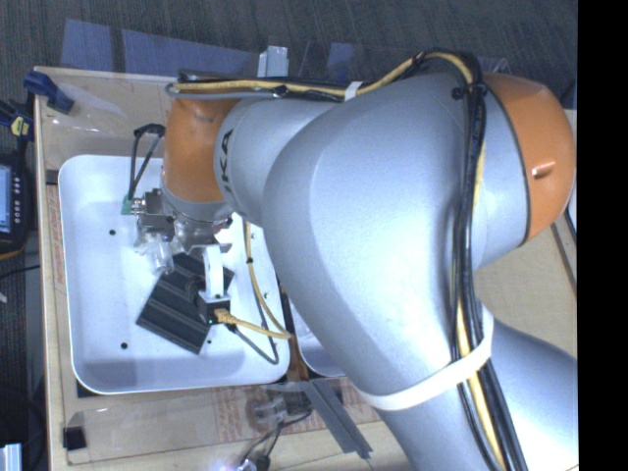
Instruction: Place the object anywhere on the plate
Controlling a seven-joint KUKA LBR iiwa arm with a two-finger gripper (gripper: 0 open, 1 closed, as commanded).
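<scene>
Grey arm [392, 243] from the right, bent low, hand [182, 263] pointing down.

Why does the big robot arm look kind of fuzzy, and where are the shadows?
Camera view: the arm sits close to the lens, so it looks soft and huge; a shiny glare streaks its grey shell. A blue-grey shadow lies along the bottom of the left bin, below the dark object.

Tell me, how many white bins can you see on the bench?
2: the left bin lies open under the gripper; the right bin shows just a corner beneath the grey arm, the rest hidden.
</scene>
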